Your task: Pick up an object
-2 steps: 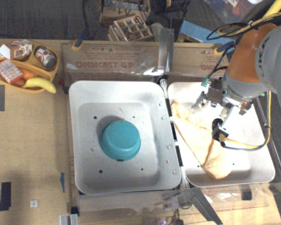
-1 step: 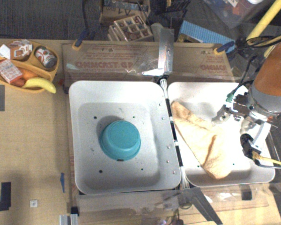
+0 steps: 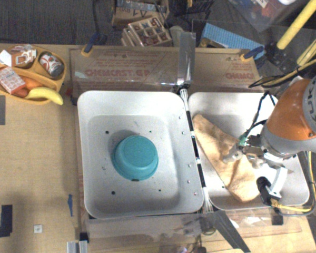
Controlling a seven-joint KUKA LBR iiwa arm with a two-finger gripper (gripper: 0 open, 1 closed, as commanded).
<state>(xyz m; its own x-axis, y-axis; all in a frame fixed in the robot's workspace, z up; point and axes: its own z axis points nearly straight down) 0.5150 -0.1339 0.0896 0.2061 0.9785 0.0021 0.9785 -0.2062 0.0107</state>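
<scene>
Tan cloth (image 3: 221, 154) lying crumpled across the right bin (image 3: 300, 191), running from its far-left part toward the near middle. Gripper (image 3: 241, 153) lowered onto the cloth's middle, touching it; finger spread impossible to tell, wrist blocking them. Teal bowl (image 3: 136, 157) sitting upside down, central in the left bin (image 3: 95, 120). Arm (image 3: 292, 123) cut off at right edge.

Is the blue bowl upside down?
Yes. The teal bowl in the left bin shows a flat closed bottom on top, no hollow.
</scene>
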